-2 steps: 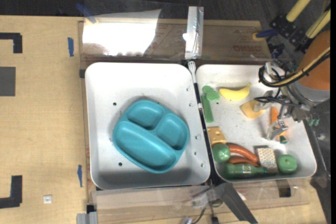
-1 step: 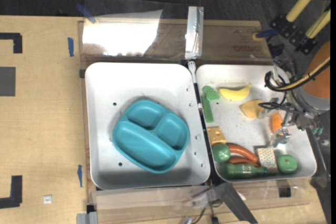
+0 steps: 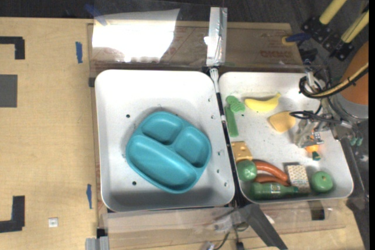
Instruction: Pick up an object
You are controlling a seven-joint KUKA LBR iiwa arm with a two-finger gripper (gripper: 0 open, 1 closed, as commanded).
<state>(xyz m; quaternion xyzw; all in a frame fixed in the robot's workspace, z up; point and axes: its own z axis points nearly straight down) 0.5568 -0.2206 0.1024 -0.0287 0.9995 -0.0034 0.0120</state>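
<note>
My gripper [image 3: 309, 135] hangs low over the right bin [image 3: 343, 184], near its right side. Just to its left lies a yellow-orange wedge [image 3: 280, 121]; whether they touch I cannot tell. A yellow banana [image 3: 262, 103] lies further back, with a green stick-shaped toy [image 3: 233, 112] along the bin's left wall. Along the front edge sit an orange block [image 3: 241, 151], a green ball [image 3: 246, 171], an orange carrot-like piece [image 3: 270, 170], a green bottle [image 3: 271, 188], a speckled cracker [image 3: 297, 174] and a green apple [image 3: 321, 181]. A small orange bit [image 3: 316, 154] lies below the gripper.
The left bin [image 3: 111, 126] holds a teal divided plate [image 3: 169, 150]. A central divider [image 3: 222, 132] separates the bins. The arm and its cables [image 3: 334, 88] come in from the right. A clear plastic sheet [image 3: 140, 38] stands behind the left bin.
</note>
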